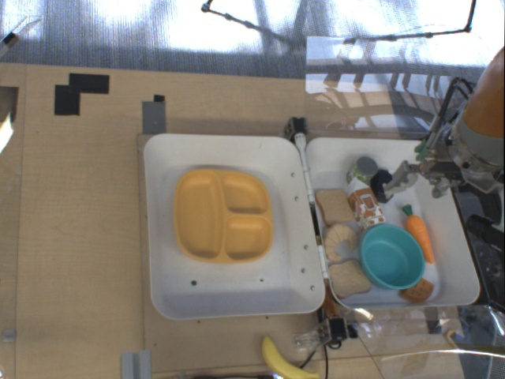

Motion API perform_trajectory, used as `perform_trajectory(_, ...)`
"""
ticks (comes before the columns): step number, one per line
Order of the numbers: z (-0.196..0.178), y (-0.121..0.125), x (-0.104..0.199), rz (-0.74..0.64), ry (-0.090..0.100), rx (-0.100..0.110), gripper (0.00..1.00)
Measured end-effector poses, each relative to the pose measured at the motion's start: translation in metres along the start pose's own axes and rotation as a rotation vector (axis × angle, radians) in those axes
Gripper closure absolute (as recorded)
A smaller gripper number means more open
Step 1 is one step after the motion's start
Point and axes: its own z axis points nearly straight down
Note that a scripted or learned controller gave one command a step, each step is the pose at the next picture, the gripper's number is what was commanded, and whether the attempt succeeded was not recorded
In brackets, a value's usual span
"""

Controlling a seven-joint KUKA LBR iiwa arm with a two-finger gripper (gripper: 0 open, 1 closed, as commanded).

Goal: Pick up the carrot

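Observation:
The carrot (419, 236) is orange with a small green top and lies in the right bin (465, 247) beside the right rim of a teal bowl (391, 257). Its green end points toward the back of the bin. My gripper (390, 181) hangs over the back half of the right bin, up and to the left of the carrot's green end and apart from it. Nothing is visibly held in it.
A small brown-and-white carton (364, 204), bread slices (334, 206), a round cracker-like piece (341, 242) and a grey round object (365, 166) crowd the right bin's left side. The left bin (158, 212) holds a yellow divided plate (223, 214). A banana (280, 362) lies on the bench in front.

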Motion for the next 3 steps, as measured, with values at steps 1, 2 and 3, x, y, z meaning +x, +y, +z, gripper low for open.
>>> perform_trajectory(1, 0.028, 0.014, -0.072, -0.146, -0.006, -0.003, 0.0)
perform_trajectory(2, 0.156, 0.001, -0.077, -0.165, -0.004, -0.011, 0.0)
perform_trajectory(3, 0.145, 0.003, -0.077, -0.164, -0.005, -0.015, 1.0)
